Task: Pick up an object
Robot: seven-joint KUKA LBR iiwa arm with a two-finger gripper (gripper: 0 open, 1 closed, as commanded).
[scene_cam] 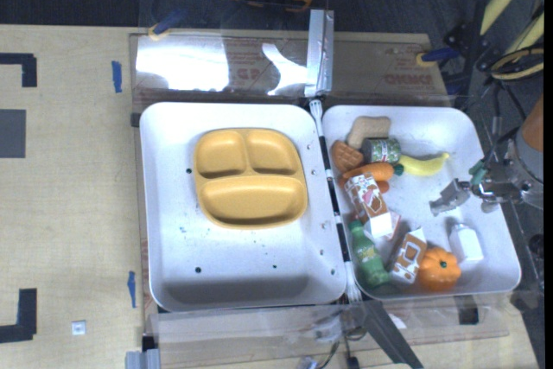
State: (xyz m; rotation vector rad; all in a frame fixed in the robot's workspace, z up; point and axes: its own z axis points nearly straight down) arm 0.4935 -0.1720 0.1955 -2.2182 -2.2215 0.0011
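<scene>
the robot's gripper [451, 196] is hanging over the right bin [499, 259], near its right side, and its two fingers are sitting apart with nothing between them. so nothing is being held, and the picking up is not done yet. the toys are all lying in the right bin. a yellow banana [425, 163] is lying just up and left of the gripper, apart from it. a small white bottle [466, 241] is lying just below the gripper, and it is not touching the fingers. along the left side of that bin a pile is sitting close together: a brown bread piece [369, 130], a dark can [382, 150], a carrot [373, 174], a red and white box [370, 201], a green bottle [366, 256] and an orange pumpkin [437, 269]. the left bin [164, 212] is holding a yellow tray [251, 175] with three parts. i think the gripper is needing to go down on one toy and squeeze it, then lift. the white bottle and the banana are looking closest.
</scene>
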